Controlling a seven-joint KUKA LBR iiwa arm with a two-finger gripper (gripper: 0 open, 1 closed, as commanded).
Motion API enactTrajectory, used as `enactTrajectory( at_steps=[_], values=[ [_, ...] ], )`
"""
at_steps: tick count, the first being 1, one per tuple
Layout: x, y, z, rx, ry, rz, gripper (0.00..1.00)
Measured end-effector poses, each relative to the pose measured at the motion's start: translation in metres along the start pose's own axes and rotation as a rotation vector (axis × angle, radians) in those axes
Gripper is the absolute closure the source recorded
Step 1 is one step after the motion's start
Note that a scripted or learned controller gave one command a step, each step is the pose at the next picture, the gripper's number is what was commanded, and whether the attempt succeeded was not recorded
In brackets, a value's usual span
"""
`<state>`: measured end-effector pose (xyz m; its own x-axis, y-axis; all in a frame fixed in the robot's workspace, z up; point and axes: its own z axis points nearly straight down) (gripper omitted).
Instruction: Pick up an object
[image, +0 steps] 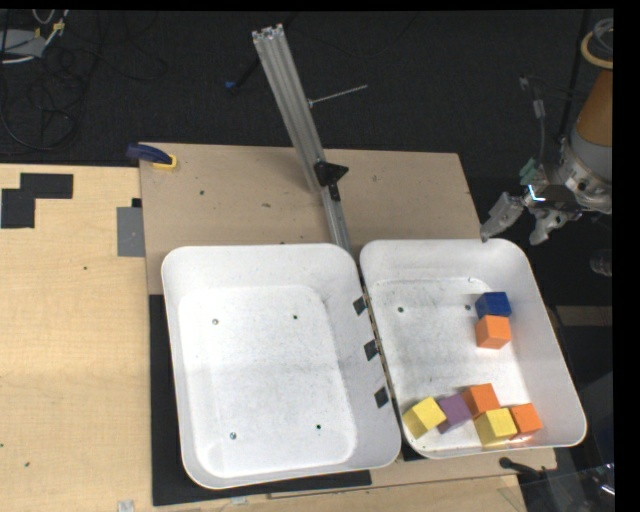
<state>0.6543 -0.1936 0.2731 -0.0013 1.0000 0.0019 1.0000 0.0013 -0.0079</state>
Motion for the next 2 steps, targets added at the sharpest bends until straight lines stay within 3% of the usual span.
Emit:
enactTrajectory(
  at_steps=[1, 2],
  values=[
    [0.001, 0.001, -0.003, -0.004, -0.002, -0.004, 0.00],
    [0.008, -0.001, 0.060, 0.000, 0.000, -0.006, 0.00]
  ],
)
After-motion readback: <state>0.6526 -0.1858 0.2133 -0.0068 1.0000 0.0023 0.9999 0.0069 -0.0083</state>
